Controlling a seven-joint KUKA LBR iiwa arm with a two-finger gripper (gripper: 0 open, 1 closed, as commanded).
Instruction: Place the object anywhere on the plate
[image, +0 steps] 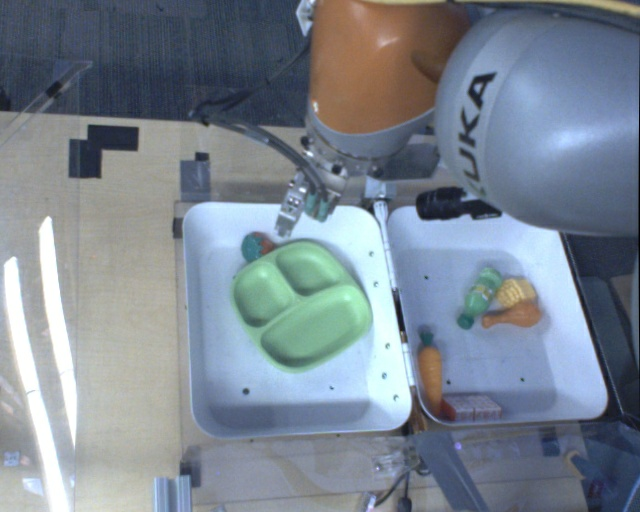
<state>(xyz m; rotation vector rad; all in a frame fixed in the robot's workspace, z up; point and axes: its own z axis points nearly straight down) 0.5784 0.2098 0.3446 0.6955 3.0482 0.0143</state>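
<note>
camera view: green plate (302, 305) in left bin (215, 390)

Arm (520, 110): big rounded grey shell w/ smooth, slightly glossy finish; black "KUKA" lettering runs down its side, only partly visible. Next to it, a wide orange band (375, 60), shiny, w/ soft highlights. Below the band, a short silver-grey collar, stepped, leading to the wrist hardware. Gripper (300, 208): small, metallic grey body w/ teal-green parts near the tip, light-coloured finger pieces. Grey cable (255, 135) curves in from the left to the wrist; thin dark wire loops above it. Black cylindrical fitting (455, 205) sticks out under the grey shell, w/ a dark cap.
</note>
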